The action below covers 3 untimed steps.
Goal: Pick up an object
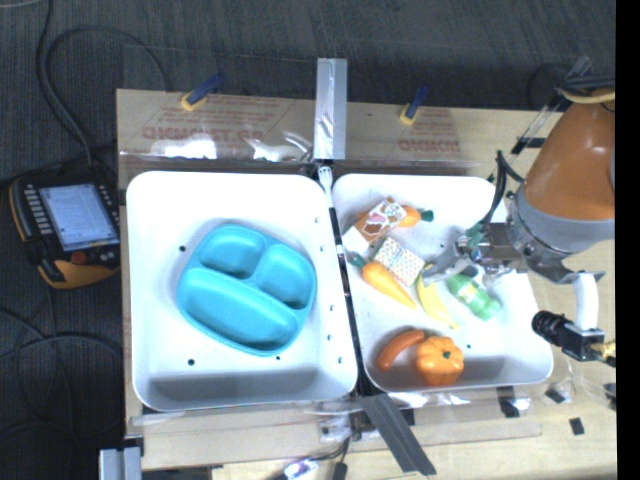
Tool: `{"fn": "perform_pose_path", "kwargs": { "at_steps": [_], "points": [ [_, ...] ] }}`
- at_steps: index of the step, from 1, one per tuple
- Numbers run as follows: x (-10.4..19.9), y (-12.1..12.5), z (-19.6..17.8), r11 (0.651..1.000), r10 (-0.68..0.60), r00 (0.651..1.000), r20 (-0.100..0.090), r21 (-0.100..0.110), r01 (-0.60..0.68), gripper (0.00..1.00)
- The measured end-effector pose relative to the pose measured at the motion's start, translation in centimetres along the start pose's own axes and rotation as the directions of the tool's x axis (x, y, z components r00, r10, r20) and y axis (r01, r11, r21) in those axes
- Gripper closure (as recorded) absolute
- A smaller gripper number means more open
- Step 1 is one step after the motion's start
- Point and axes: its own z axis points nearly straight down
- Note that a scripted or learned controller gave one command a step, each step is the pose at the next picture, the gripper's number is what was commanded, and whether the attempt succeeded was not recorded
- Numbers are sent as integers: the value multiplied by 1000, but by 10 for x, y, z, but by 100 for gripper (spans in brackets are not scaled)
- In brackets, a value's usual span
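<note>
— Surface: pale board on dark carpet, carrying two white bins. First entry?

— Gripper, at 3 o'clock in the right bin, low over the contents. Open or closed: cannot tell from this angle. Nothing is seen held.

— Nearest item?

— Green bottle, lying on its side just at 6 o'clock from the gripper. Whether they touch is unclear.

— Next outward?

— Banana, at 9 o'clock from the bottle, just beside it. Checkered packet and carrot, touching, near the bin's centre. Orange carton at 11 o'clock.

— Front edge?

— Small pumpkin at 6 o'clock, against a red-orange piece on its 9 o'clock side.

— Remainder?

— Left bin: one blue divided tray. Control pendant on the carpet, far 9 o'clock.
</note>
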Motion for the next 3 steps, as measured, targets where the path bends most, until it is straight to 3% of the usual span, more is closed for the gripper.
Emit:
{"fn": "perform_pose_path", "kwargs": {
  "at_steps": [1, 2, 3],
  "points": [
    [28, -16, -54, 992, -128, 992, 0, -2, 128, 0],
    [27, -16, -54, 992, -127, 992, 1, -2, 127, 0],
    [56, 4, 46, 969, -247, 969, 0, 0, 247, 0]
  ]
}}
